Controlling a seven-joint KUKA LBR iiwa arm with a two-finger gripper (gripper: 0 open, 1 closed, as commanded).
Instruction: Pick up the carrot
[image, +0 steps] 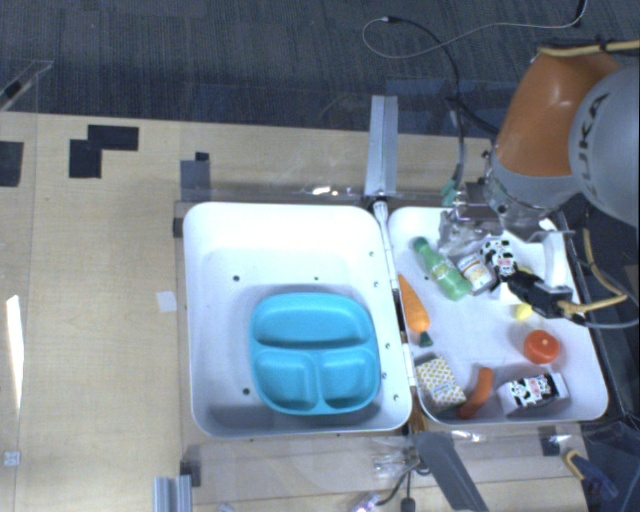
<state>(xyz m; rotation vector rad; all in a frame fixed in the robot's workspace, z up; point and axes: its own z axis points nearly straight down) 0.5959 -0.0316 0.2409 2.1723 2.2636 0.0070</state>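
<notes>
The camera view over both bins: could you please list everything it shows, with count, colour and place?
Shallow white plastic bins: two, side by side on the bench.
Blue plastic divided tray: one, left bin.
Orange carrot: one, right bin, against its left wall.
Green bottle: one, right bin, upper part.
Small yellow ball: one, right bin.
Orange-red round fruit: one, right bin.
Black-and-white carton: one, right bin, lower right.
Brown sausage: one, right bin.
Patterned yellow block: one, right bin.
Grey arm: one, upper right.
Pincer: one, above the green bottle.

Robot lab: bench (90, 300), 2 white bins (215, 300)
</notes>
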